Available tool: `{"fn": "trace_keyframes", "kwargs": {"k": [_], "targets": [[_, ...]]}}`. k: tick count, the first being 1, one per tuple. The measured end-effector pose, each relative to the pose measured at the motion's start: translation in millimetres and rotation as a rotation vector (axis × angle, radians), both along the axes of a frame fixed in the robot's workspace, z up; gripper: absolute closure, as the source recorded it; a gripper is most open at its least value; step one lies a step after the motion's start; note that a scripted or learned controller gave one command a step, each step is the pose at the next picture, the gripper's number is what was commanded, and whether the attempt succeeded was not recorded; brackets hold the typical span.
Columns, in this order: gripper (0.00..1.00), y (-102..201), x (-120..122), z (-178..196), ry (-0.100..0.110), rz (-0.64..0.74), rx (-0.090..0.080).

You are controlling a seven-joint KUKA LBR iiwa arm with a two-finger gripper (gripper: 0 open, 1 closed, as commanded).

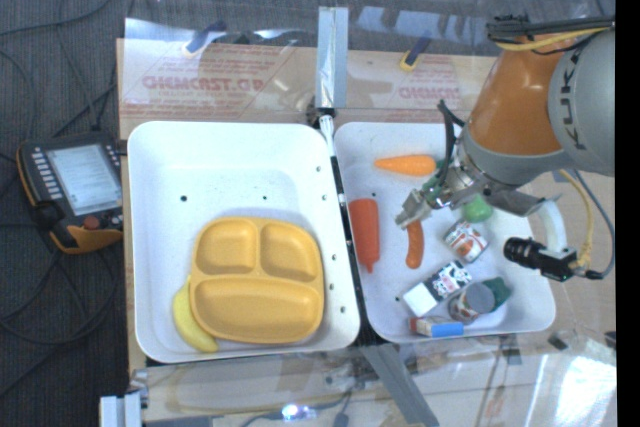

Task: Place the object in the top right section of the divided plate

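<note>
The arm's pincer (pixel 420 205) is hovering over the right bin (pixel 385 315), its fingers standing apart and gripping nothing, just above a small orange chili (pixel 414 247). The yellow divided plate (pixel 258 277) is sitting in the left bin (pixel 160 175), a banana (pixel 190 323) lying against its lower-left edge.

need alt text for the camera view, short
Seen from above, a grey and orange arm's gripper hangs over the right bin, among carrots and small packages. In the left bin, a yellow divided plate lies beside a banana.
</note>
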State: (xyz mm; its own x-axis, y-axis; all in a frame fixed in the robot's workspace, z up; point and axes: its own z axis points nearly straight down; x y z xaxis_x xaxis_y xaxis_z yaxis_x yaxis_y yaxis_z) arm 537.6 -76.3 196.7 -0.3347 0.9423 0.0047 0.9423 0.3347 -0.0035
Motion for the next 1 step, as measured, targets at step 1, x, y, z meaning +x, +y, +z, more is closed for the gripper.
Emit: {"fn": "trace_keyframes", "kwargs": {"k": [1], "targets": [[1.00, 2.2, 15.0, 62.6, 0.001, -0.246, -0.008]]}}
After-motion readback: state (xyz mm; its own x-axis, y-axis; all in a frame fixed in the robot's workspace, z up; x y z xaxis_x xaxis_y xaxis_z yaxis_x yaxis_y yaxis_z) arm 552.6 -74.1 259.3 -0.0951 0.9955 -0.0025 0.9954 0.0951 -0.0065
